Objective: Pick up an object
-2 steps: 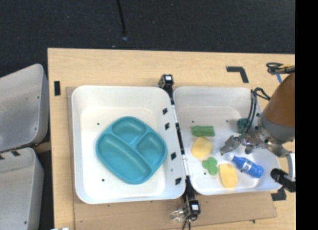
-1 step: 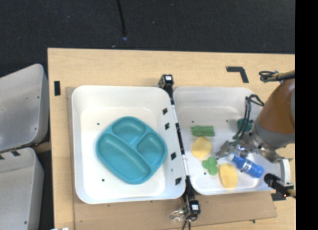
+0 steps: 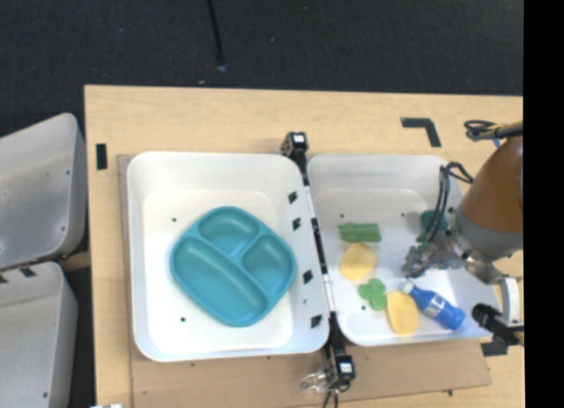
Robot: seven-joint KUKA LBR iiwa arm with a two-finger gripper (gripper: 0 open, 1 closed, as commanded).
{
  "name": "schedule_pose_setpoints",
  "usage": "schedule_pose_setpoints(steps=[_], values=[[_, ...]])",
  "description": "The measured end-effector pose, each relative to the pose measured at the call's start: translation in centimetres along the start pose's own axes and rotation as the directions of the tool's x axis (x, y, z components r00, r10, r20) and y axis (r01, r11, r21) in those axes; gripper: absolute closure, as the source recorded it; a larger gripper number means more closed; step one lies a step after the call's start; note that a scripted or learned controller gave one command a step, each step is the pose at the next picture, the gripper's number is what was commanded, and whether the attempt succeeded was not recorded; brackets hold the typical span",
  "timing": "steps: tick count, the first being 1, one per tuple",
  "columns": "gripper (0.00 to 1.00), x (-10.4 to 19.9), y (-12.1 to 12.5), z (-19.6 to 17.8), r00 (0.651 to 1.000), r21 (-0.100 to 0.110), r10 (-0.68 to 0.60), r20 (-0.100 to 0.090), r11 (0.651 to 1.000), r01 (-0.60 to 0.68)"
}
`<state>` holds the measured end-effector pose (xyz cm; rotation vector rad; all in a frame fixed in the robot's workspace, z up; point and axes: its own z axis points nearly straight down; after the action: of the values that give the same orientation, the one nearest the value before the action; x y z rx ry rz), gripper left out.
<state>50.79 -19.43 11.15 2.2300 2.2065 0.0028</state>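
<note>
Several small toys crowd the right bin (image 3: 379,173), so the hand (image 3: 423,261), whose grip I cannot tell, should descend squarely over the blue bottle (image 3: 436,307).

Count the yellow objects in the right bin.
2: one yellow piece mid-bin below the green block, another near the front beside the blue bottle. The arm may hide more.
</note>
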Motion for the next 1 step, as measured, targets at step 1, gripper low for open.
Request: schedule_pose_setpoints(steps=[1], values=[[1.0,0.07,-0.33,-4.49,1.0,-0.001,-0.005,0.0,1.0,0.005]])
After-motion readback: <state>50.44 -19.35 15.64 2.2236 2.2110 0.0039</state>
